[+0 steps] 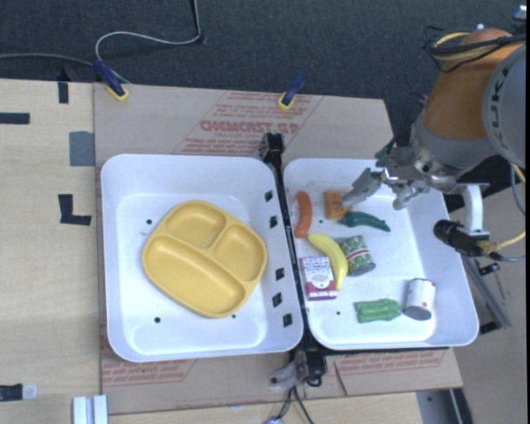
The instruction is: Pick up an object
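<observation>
Bench carries two shallow white bins; the right bin (442,325) holds the toys. Grey two-finger gripper (384,186) hangs over its upper part, fingers spread, nothing between them. Dark green curved pepper toy (367,222) lies just below-left of the fingertips, long axis roughly left-right. Small orange block (336,206) sits beside it, leftward.

A cardboard-topped bench (336,113) bears two white bins, left (124,263) and right (450,316), touching.

divided plate (205,258) lies in the left bin (124,325); banana (329,256), carton (318,277) and can (418,298) in the right bin (455,321).
</observation>
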`<action>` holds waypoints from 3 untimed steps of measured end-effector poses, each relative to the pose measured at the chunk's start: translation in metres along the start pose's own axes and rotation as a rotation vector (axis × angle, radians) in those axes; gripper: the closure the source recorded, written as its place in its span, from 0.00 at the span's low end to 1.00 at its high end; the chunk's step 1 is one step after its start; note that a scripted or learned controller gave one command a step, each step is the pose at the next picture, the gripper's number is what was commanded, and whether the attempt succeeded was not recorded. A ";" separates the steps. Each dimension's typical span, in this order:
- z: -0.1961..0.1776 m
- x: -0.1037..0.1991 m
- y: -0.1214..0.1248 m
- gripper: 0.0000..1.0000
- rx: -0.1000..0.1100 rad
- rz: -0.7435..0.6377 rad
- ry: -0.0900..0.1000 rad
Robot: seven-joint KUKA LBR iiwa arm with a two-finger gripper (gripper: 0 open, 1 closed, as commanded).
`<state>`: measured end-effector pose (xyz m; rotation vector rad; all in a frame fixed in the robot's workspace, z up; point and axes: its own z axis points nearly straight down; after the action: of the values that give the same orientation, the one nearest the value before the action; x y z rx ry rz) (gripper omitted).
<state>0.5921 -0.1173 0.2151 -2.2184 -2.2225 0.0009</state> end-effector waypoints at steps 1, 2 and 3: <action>0.115 0.001 0.025 0.00 -0.001 0.000 -0.002; 0.129 0.019 0.002 0.00 -0.006 0.003 -0.007; 0.120 0.020 0.002 1.00 -0.004 0.002 -0.005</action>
<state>0.5937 -0.0969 0.0952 -2.2253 -2.2248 0.0016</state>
